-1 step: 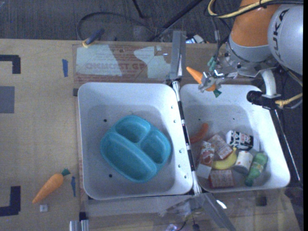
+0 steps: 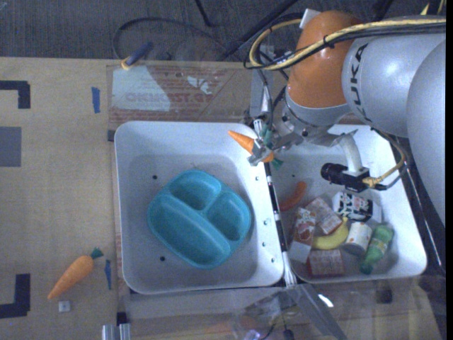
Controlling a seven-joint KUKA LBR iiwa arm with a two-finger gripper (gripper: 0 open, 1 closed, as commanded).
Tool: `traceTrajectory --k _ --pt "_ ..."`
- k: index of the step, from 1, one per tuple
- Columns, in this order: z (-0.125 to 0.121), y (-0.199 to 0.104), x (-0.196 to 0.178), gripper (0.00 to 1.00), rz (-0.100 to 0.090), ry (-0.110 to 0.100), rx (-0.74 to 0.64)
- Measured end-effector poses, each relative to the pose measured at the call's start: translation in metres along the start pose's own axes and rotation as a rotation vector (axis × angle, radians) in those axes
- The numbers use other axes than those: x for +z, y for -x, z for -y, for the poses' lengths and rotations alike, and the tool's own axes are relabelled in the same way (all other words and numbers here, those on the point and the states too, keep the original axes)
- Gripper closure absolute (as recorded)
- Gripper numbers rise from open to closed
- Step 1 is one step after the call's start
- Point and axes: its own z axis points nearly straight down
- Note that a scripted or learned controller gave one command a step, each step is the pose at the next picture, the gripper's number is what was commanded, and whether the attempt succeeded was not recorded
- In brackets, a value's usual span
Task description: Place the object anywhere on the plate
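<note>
Gripping one carrot (image 2: pixel 243 141), gripper (image 2: pixel 259 151) hovers near one plate (image 2: pixel 199 218).

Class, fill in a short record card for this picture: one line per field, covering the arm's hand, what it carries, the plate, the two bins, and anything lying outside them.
hand: above the wall between the two bins, shut on an orange toy carrot
plate: blue plate, three sections, lying in the left bin
right bin: holds a banana, a green bottle, small packets and cans
outside the bins: a second carrot on the bench, left of the left bin
task state: carrot not yet on the plate
</note>
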Motion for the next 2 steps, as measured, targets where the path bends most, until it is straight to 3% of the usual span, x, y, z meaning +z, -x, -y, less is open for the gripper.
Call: traceTrajectory --k 1,2 --pt "0.0428 -0.0879 -0.0487 1.00 -0.001 -0.002 0.025" --pt "0.0430 -0.0871 -0.0488 0.00 0.000 -0.001 0.027"
